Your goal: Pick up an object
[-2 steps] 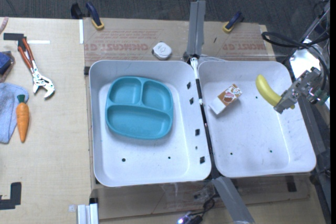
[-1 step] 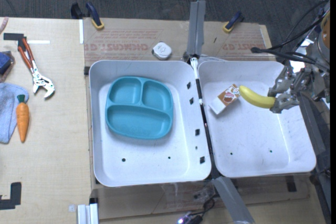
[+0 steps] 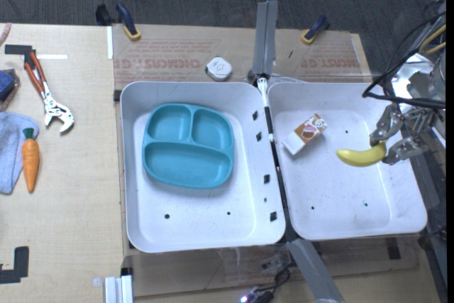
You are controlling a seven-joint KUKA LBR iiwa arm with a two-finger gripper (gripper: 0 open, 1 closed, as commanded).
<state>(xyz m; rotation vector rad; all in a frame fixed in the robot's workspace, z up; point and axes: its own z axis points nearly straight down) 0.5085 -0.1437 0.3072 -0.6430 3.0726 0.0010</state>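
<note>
A yellow banana (image 3: 360,156) is over the right part of the right bin (image 3: 340,220). Its right end sits between the fingers of my gripper (image 3: 391,140), which is shut on it and reaches in over the bin's right rim. A small white and brown carton (image 3: 307,132) lies left of the banana, near the bin's middle. In the left bin (image 3: 198,223) rests a blue divided plate (image 3: 189,145).
A grey divider post (image 3: 266,39) stands behind the seam between the bins. A round white object (image 3: 218,68) lies behind the left bin. At the bench's far left are a carrot (image 3: 30,163), a wrench (image 3: 47,96) and a blue cloth (image 3: 8,152). Cables hang at the right.
</note>
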